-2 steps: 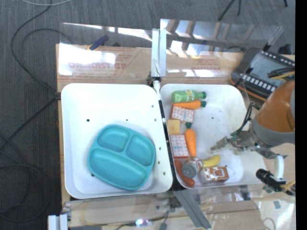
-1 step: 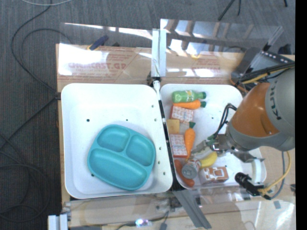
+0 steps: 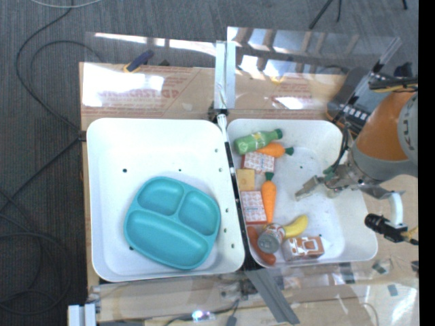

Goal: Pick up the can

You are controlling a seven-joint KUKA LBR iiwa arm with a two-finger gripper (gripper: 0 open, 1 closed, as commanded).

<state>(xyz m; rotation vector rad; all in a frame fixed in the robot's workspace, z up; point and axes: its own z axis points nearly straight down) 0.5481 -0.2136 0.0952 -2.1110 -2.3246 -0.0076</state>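
- The can (image 3: 271,238) is lying near the front edge of the right bin (image 3: 319,136), close to its front left corner.
- The can is looking small and a bit blurry, so its label is hard to read.
- A red thing (image 3: 259,242) is peeking out from under the can, and most of it is hidden.
- A banana (image 3: 296,226) is touching the can on its right side.
- A small box with red and white on it (image 3: 303,248) is sitting just beside the can, right at the front edge.
- An orange carrot (image 3: 269,197) is lying just behind the can, pointing toward the back.
- Flat little packets (image 3: 253,206) are lining up along the left wall of the right bin.
- A green bottle (image 3: 257,141) and another carrot (image 3: 273,151) are lying near the back left corner of the right bin.
- A blue plate with three parts (image 3: 172,221) is sitting in the left bin (image 3: 109,155), toward its front.
- The arm (image 3: 391,138) is reaching in from the right, and its far end is cut off by the edge.
- The hand (image 3: 306,189) is hanging over the middle of the right bin, well apart from the can.
- The hand is pointing left toward the carrot, with bare bin floor under it.
- The hand's fingers (image 3: 304,187) are looking spread apart with nothing between them.
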